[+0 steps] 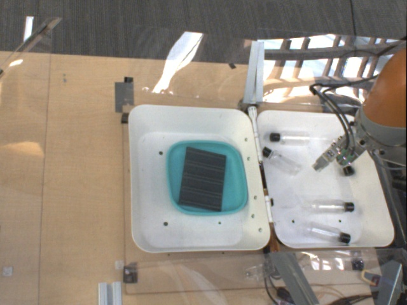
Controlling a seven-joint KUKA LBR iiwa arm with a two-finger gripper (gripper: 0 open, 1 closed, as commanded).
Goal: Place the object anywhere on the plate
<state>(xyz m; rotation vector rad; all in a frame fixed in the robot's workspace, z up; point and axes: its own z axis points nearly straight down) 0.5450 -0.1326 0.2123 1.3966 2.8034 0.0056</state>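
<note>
clear tubes (331, 205) lie right of the teal plate (237, 182), in the other bin. the claw (332, 154) hangs among them, apparently holding nothing; its opening i cannot tell. risk: a slick tube rolls away, or lands beside the dark slab (203, 178).

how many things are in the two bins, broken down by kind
Clear tubes with black caps: 4, in the right bin, at and
Teal plates: 1, in the left bin
Dark ribbed blocks: 1, lying on the plate
Total: 6
The claw sits over the right bin.
</note>
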